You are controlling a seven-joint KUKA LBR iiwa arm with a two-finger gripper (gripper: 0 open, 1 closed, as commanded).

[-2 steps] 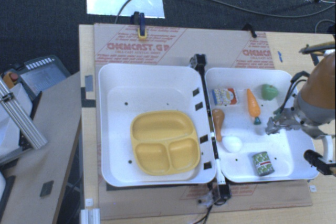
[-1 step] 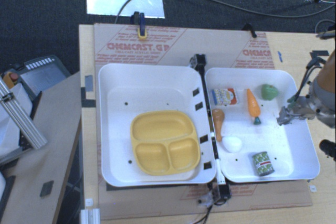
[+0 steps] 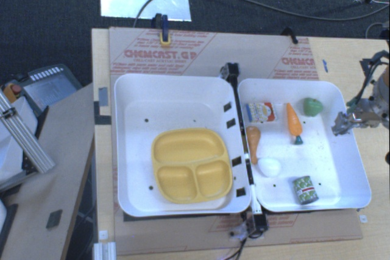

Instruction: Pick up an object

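Camera view: taking the glossy yellow three-compartment plastic tray (image 3: 192, 164) as landmark, right of it sit a cylindrical green-labelled can (image 3: 305, 189), smooth white egg (image 3: 269, 166), tapered orange carrot (image 3: 294, 122), round green fruit (image 3: 312, 106), and farther right the metal gripper (image 3: 342, 125), whose finger state I cannot tell.

Right bin (image 3: 350, 158) has open floor along its right side and middle; carrot (image 3: 294, 121), green ball (image 3: 312, 106), can (image 3: 304, 189) and egg (image 3: 269, 166) crowd the rest.
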